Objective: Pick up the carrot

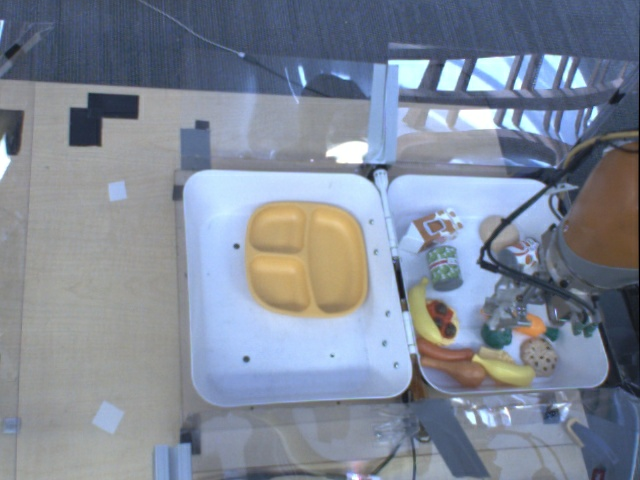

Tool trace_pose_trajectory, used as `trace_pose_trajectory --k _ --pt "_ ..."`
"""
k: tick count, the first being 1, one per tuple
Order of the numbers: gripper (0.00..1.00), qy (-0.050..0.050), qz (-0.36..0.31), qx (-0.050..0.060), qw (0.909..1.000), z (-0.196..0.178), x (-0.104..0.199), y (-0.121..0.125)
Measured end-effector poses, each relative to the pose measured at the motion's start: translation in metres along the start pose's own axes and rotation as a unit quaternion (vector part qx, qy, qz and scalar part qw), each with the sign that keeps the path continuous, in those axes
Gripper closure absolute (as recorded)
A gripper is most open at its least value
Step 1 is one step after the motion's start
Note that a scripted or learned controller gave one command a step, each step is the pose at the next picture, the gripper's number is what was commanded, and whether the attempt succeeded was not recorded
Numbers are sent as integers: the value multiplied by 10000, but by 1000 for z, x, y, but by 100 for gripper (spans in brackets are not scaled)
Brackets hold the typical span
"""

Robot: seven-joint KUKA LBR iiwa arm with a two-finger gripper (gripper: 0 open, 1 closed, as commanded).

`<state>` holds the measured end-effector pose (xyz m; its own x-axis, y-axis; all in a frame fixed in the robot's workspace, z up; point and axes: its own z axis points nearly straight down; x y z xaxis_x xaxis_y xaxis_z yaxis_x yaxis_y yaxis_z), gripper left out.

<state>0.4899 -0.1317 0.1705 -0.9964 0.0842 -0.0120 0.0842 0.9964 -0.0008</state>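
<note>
The carrot [531, 325], a small orange piece with a green top [496, 335], lies in the right white bin [470, 196] near its front right. My gripper [507, 310] hangs right over it, its metal tip just above and left of the orange part and covering some of the carrot. The grey arm with its orange band [608, 218] reaches in from the right and hides the bin's right side.
Around the carrot lie a cookie [538, 355], a yellow banana [506, 370], a sausage [452, 367], a second banana [432, 316], a small can [443, 266] and a little carton [437, 226]. The left bin [215, 368] holds a yellow divided plate [305, 258].
</note>
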Motion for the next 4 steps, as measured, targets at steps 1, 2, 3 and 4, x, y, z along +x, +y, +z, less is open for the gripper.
trace_pose_trajectory --k 1,2,3,4 --pt "100 -32 -334 2 9994 80 -3 -8" --pt "100 -22 -1556 14 9878 -46 -9 -24" --pt "100 -10 -3180 14 9481 -135 -33 -73" --pt "100 48 -4220 -55 9065 48 -41 -68"
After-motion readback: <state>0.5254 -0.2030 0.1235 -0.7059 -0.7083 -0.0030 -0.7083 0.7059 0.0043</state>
